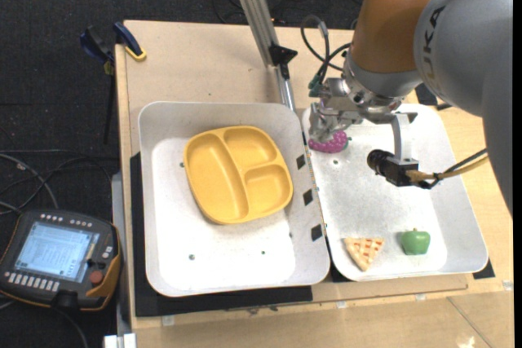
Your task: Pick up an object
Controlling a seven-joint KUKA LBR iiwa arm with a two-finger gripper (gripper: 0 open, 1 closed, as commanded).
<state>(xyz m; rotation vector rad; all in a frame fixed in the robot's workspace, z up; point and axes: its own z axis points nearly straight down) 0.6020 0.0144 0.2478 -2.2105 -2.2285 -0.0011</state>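
The gripper [329,129] hung low over the far left corner of the right bin [457,175], right above the purple grapes [329,143], presumably lined up to grab them. The wrist hid most of that spot, so contact with the fruit was unclear. The pizza slice [363,250] and green pepper [415,241] lay near the front edge, and the yellow tray [238,173] filled the left bin [163,175].

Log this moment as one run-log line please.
arm: over right bin | gripper: at purple object | grasp: unconfirmed | pizza toy, green pepper: untouched | yellow plate: left bin
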